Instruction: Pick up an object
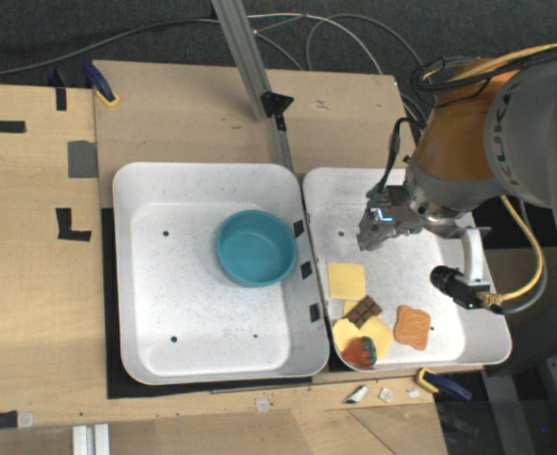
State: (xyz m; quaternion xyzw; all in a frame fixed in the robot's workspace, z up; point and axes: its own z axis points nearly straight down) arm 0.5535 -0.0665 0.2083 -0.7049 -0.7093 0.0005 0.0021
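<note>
We saw nothing lifted yet — the end effector (371, 234) hung over the right bin (345, 190), grip state we could not tell, the yellow square (346, 280) lying just below it.

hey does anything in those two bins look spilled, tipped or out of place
Nothing stands out. The blue bowl sits upright in the left bin; the small items cluster in the right bin's near corner, with the tool above them.

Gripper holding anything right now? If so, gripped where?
Nothing visibly held. The gripper hovers over the right bin, above the yellow square; no object between its fingers.
</note>
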